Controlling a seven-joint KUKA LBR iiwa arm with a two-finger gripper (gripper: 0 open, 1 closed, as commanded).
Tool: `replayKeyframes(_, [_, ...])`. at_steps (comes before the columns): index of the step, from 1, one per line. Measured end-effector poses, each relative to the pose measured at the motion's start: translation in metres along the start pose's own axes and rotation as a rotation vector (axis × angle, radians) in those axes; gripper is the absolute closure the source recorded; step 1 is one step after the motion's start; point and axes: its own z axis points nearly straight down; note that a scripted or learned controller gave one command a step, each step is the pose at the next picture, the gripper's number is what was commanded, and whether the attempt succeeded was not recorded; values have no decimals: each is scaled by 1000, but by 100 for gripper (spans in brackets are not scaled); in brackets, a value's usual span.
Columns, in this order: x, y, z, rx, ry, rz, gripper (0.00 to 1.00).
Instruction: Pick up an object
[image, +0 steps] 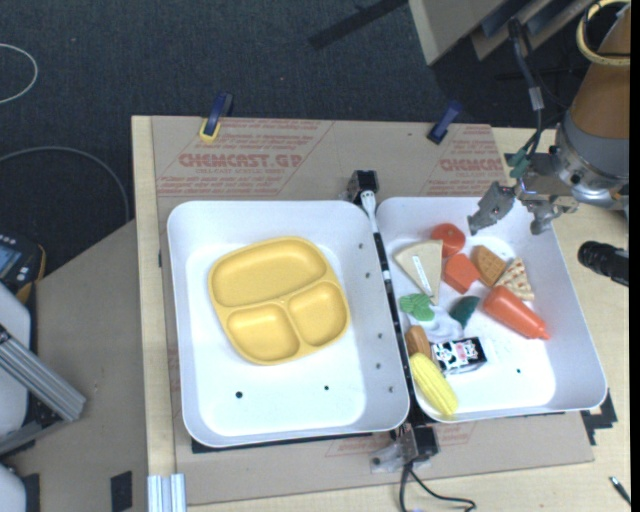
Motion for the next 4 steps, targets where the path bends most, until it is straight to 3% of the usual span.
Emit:
replayKeyframes(1, [0, 2, -8, -14, -2, -2, 0])
replayKeyframes(3, [0, 2, 76, -9, -1, -2, 0])
replayKeyframes(4, [3, -1, 140, -7, 0, -2, 0])
